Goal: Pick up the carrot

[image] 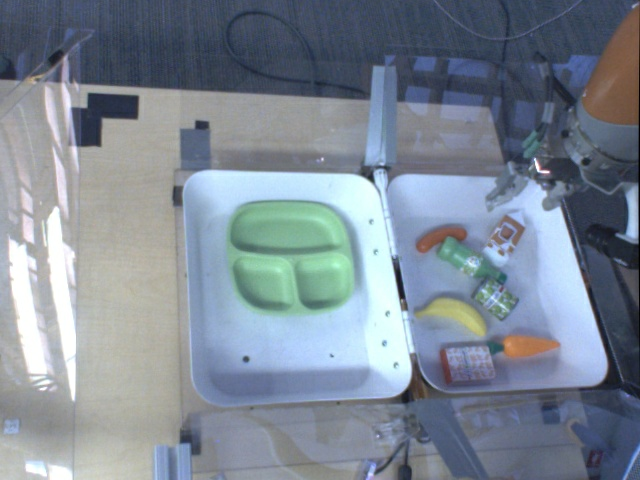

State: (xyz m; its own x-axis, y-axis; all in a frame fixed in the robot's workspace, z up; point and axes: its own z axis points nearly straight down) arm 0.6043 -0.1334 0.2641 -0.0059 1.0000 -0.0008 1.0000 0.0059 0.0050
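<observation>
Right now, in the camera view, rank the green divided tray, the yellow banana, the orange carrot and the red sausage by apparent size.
1. Green divided plastic tray, clearly largest.
2. Yellow banana and orange carrot with green top: look about alike, so unranked.
3. Red sausage, slightly smallest.

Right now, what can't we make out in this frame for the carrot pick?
- End effector: small and blurred at the right bin's far corner; finger state unreadable.
- Arm: cut off by the right edge.
- Carrot: its green end against the red box; touching or apart, unclear.
- Box labels: too small to read.
</observation>
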